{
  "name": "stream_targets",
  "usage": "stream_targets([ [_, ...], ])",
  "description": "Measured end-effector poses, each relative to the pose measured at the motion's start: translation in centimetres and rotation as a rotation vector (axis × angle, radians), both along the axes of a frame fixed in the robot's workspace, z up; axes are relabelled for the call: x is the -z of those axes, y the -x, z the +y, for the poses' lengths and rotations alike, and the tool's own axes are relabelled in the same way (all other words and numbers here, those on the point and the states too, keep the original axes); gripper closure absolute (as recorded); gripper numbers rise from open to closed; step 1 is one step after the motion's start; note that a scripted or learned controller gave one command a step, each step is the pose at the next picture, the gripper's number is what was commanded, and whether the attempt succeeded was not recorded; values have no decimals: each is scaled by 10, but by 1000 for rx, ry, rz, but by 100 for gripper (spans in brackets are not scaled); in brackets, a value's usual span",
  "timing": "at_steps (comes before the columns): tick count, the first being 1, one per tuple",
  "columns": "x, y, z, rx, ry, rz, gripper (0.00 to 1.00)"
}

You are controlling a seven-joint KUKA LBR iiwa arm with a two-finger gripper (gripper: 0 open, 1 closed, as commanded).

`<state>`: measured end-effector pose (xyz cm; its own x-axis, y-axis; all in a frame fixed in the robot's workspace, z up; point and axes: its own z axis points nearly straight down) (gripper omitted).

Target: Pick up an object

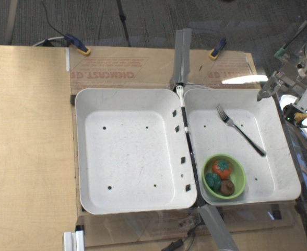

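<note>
Green bowl [224,178] — near front corner of the right bin [279,190], close against the divide between the two bins; contents: one orange piece with a green top, one teal piece, one brown round piece, all bunched together. Fork [240,130] — lying flat on the right bin's floor behind the bowl, apart from it, tines toward the far left, dark handle running toward the near right. Left bin [91,192] — white, shallow, touching the right bin along a row of dark clips. Gripper [268,89] — at the right bin's far right corner, above the rim, away from fork and bowl; jaw state cannot be told.
</note>
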<state>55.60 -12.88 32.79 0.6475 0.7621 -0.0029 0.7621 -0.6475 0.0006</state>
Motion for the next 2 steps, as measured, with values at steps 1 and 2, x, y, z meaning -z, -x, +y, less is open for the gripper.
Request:
stream_targets([
  [1, 90, -62, 18, -25, -1, 5, 0],
  [2, 237, -69, 33, -385, -3, 2, 0],
])
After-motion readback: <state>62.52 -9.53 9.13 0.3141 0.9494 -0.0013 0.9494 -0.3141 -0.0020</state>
